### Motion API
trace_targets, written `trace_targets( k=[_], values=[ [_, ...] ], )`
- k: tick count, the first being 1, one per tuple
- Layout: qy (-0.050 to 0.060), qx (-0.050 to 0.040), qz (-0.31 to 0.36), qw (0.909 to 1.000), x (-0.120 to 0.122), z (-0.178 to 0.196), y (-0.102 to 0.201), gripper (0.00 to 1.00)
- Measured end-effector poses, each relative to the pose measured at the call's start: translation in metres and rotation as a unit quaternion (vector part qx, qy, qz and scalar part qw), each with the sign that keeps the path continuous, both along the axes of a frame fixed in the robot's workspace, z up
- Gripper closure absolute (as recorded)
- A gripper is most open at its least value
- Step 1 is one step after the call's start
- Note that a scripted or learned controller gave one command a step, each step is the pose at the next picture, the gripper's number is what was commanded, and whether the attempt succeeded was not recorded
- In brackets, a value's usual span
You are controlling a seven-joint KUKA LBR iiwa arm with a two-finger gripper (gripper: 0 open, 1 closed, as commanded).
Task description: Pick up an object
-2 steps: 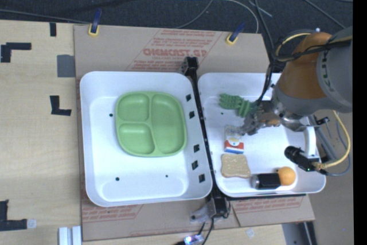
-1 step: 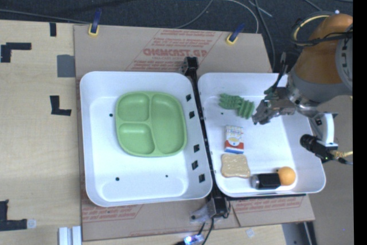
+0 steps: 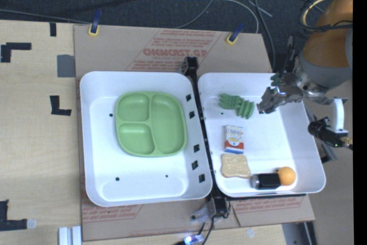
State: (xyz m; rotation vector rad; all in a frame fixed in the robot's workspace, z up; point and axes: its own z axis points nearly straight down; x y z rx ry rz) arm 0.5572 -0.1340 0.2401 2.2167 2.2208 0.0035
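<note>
The gripper (image 3: 268, 102) hangs over the upper part of the right bin (image 3: 304, 140), pointing down and to the left; whether it is spread or pressed together cannot be told from this angle, and nothing shows between its tips. Just beside it, to the left, lies a green ridged toy (image 3: 236, 104), close but apart from the tips. Below that, near the middle of the bin, sits a small red and white packet (image 3: 233, 139), and just below the packet a slice of bread (image 3: 235, 166). Along the bottom wall lie a black block (image 3: 265, 181) and an orange ball (image 3: 286, 175), touching each other.

Bare white floor lies between the gripper and the bin's right wall, and down the right half toward the ball. The toy lies near the bin's top left corner, close to the divider between the bins.

The left bin (image 3: 94, 123) holds a green divided plate (image 3: 151, 123) at its centre.

The arm (image 3: 327, 49) comes in from the right, its orange band high up, its wrist bent down toward the bin.
</note>
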Motion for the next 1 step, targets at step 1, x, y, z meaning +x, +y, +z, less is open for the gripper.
trace_targets(
  k=[1],
  values=[
    [0.0, -0.0002, 0.0, 1.0, 0.0011, 0.0532, 0.0, 1.0]
  ],
)
